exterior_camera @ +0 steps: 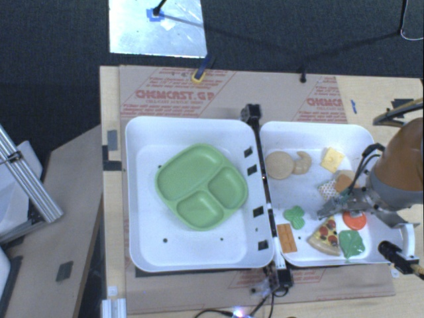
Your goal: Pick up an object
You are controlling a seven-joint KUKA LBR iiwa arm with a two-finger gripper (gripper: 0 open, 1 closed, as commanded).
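The right bin holds several toy foods. At its back lie a round tan bun, a small curved tan piece and a yellow cheese cube. An orange-brown piece and a grey mesh piece sit mid-bin. Toward the front are a green broccoli, an orange cracker, a pizza slice, a red round piece and a green piece. My gripper hangs low over the bin's right middle, just above the pizza slice and beside the red piece. Nothing is visibly held.
The left bin carries a green divided plate. A black clip strip runs between the bins. The arm's orange band and grey wrist cover the right bin's right rim. A metal sheet lies beyond the bench.
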